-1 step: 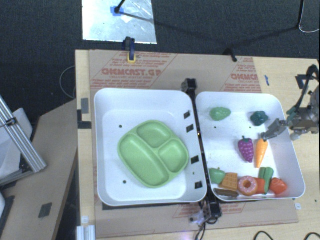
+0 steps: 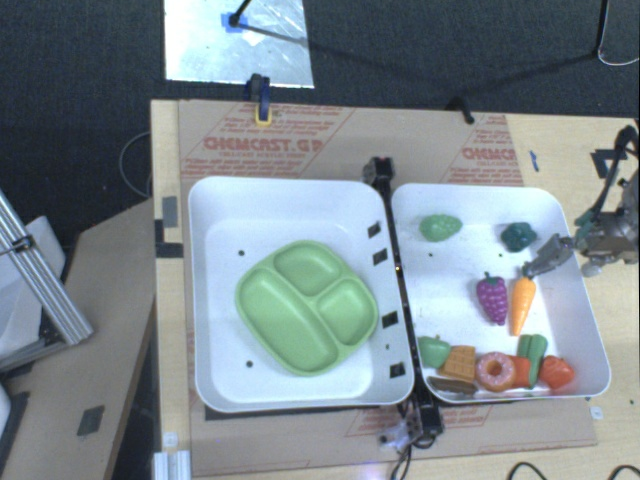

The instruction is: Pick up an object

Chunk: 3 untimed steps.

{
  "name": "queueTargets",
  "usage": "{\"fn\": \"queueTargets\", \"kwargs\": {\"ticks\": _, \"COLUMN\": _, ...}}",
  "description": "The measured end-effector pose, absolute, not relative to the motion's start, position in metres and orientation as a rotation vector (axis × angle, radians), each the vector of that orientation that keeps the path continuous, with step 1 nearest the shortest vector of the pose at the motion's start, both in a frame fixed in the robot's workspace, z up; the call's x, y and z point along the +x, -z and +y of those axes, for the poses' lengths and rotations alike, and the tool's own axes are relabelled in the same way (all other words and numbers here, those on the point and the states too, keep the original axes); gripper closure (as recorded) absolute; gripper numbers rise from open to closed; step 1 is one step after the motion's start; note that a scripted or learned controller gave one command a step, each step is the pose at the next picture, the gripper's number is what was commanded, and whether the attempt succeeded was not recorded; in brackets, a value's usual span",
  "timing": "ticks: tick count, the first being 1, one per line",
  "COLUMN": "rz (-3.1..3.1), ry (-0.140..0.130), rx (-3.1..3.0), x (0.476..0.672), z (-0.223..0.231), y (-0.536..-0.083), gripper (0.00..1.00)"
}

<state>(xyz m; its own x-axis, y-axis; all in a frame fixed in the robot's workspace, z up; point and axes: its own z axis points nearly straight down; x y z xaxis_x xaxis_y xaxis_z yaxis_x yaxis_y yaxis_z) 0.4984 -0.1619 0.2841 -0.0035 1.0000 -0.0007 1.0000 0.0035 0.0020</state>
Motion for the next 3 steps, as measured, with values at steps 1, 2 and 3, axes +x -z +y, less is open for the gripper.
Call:
{"fn": "queueTargets", "kwargs": {"ticks": 1, "rz": 2.222, "ry": -0.002, "rx": 2.219, "x": 0.503, "z": -0.162, "y": -0.243, "gripper": 0.0}}
{"fn": "queueTargets", "kwargs": {"ticks": 2, "rz": 2.225, "ry": 0.001, "rx": 2.221, "x": 0.5, "z": -0.156, "y": -0.184, "gripper": 0.0}}
{"fn": "queueTargets", "kwargs": {"ticks": 3, "rz": 2.224, "ry": 0.001, "rx": 2.223, "x": 0.496, "z": -0.154, "y": -0.141, "gripper": 0.0}}
